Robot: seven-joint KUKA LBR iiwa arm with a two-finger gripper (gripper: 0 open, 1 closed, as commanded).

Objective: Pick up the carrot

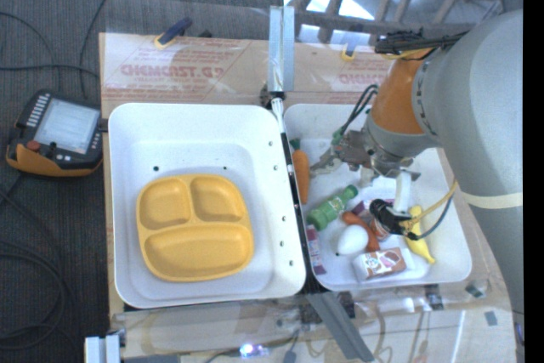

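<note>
Orange carrot [301, 172] against right bin [310, 125] left wall | gripper [344, 159] just right, not touching | gripper opening: cannot tell

End effector [333, 159] and right bin [455, 264] corner partly beneath the arm [484, 98]

Yellow tray [195, 227], green bottle [331, 207], white egg [349, 241]

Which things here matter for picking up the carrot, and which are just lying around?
For the job:
carrot
claw

Lying about:
green bottle
egg
carton
yellow tray in the left bin
</note>
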